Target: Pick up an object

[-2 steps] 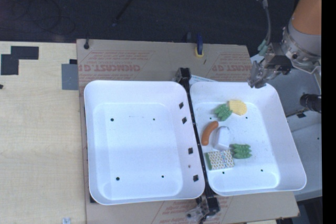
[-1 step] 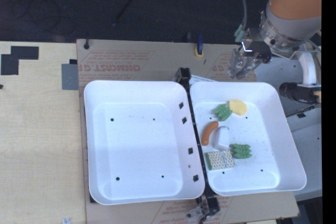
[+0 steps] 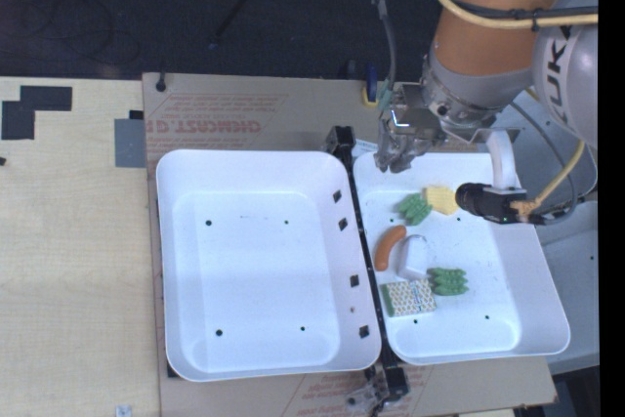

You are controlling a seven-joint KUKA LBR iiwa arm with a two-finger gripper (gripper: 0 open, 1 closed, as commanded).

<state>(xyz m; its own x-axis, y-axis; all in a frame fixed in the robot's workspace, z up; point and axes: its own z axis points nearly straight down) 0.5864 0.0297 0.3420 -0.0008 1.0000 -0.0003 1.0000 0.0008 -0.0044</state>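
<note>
1. Pale wooden worktop (image 3: 68, 259) carried a brown cardboard sheet (image 3: 244, 117). On the sheet two shallow white bins sat side by side, the left bin (image 3: 254, 154) and the right bin (image 3: 469, 332).
2. The grey arm (image 3: 508, 5), with its orange band, reached in from the view's right. The hand (image 3: 395, 156) hung over the far corner of the right bin, next to the divide between the bins. I could not tell whether it was apart or together.
3. All the loose objects lay in the right bin, below the hand in the view.
4. Nearest the hand lay the first green toy (image 3: 414, 207), lumpy and leaf-like, touching a yellow piece (image 3: 441, 200) on its right.
5. Further below the hand lay an orange sausage (image 3: 390, 247), slim and tilted, close to the bin's left wall. A pale translucent piece (image 3: 415, 254) lay just beside it.
6. Farthest from the hand were the second green toy (image 3: 447, 281) and a flat patterned packet (image 3: 408, 298), green on white, lying near each other.
7. Counted: two green toys, one yellow piece, one orange sausage, one pale translucent piece and one packet, six objects in all, and two bins.
</note>
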